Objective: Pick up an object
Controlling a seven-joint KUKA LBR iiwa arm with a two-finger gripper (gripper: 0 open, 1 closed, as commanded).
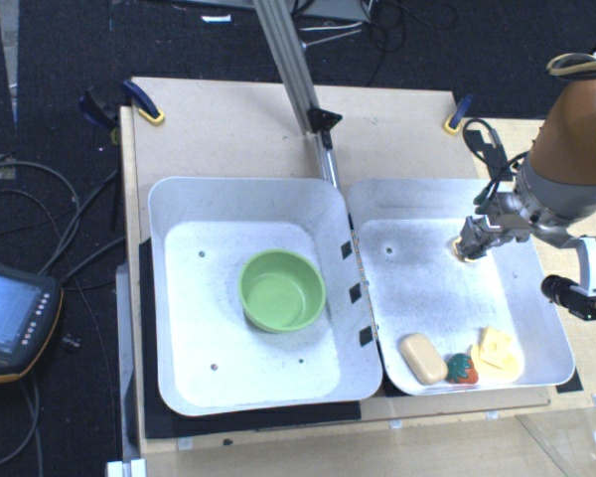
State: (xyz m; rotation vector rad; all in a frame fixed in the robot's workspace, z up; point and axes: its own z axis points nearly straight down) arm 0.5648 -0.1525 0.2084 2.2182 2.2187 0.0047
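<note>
A green bowl (282,290) sits near the middle of the left bin (179,227). In the right bin (417,217), along its front edge, lie a tan oval piece (423,357), a small red and green strawberry-like toy (462,369) and a yellow piece (497,353). My gripper (471,244) hangs over the right bin's back right part, well behind those three objects. Nothing shows between its tips.
A slanted metal pole (290,58) rises behind the bins. Blue and yellow clamps (139,100) (459,114) hold the board's back corners. A handheld screen (10,316) lies on the floor at the left. Cables run behind the bench.
</note>
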